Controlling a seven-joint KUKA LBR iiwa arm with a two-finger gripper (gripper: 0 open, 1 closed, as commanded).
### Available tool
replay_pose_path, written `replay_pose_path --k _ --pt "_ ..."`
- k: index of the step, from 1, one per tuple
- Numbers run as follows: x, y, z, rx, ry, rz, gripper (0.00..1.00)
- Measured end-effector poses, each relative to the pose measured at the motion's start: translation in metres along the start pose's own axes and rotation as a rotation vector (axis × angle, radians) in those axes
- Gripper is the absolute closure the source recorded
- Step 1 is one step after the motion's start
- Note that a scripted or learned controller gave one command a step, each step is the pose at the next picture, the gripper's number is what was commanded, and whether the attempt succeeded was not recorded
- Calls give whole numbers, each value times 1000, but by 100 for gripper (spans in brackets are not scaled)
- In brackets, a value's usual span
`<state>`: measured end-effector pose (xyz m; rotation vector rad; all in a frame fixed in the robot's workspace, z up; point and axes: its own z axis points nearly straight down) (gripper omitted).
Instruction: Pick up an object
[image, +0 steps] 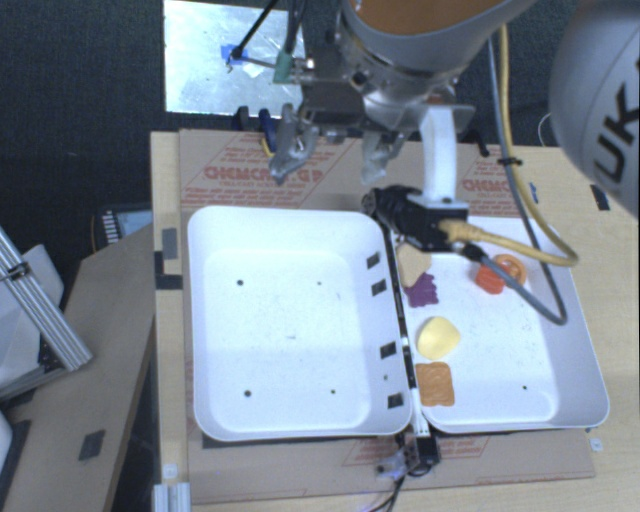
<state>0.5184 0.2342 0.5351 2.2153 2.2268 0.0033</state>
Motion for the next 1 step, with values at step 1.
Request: replay_pose_path --k 1 --pt "0 0 0 0 0 0 0"
